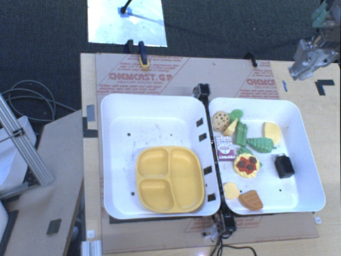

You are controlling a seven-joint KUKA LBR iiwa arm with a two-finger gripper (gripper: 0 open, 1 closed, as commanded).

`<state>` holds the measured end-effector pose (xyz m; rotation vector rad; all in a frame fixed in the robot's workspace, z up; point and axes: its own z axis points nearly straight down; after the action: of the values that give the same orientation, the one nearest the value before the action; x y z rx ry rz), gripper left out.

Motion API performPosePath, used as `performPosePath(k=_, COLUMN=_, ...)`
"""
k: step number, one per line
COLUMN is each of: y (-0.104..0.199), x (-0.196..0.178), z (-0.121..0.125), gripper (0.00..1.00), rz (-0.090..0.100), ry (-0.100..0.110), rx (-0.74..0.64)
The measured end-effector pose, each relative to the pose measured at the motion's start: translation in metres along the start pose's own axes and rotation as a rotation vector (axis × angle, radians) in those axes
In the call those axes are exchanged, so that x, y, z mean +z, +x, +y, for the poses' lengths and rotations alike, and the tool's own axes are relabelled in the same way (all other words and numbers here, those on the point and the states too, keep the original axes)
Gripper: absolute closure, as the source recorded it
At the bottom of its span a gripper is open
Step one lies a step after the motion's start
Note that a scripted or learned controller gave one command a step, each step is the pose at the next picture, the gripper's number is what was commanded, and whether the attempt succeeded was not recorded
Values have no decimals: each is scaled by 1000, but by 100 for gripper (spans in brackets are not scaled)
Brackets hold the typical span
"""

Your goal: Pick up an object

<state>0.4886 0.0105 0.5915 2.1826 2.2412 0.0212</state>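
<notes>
The gripper sits at the upper right corner, its arm cut off by the right edge, and its fingers are too blurred to read. The print on the small purple pack is too small to make out. A green toy partly covers the yellow wedge beside the cookie.

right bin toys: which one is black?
The black block, alone near the right bin's right wall. The other toys are yellow, green, tan or red, like the pizza slice to its left.
</notes>
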Motion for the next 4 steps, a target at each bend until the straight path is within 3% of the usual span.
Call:
performPosePath(k=1, y=0, x=0, z=0, gripper=0, rz=0, ry=0, rx=-2)
performPosePath(k=2, y=0, x=-11, z=0, gripper=100, rz=0, ry=-3, rx=-4)
performPosePath(k=3, y=0, x=-11, z=1, gripper=0, rz=0, ry=-3, rx=-5)
performPosePath(k=4, y=89, x=94, z=1, gripper=0, rz=0, ry=27, rx=14)
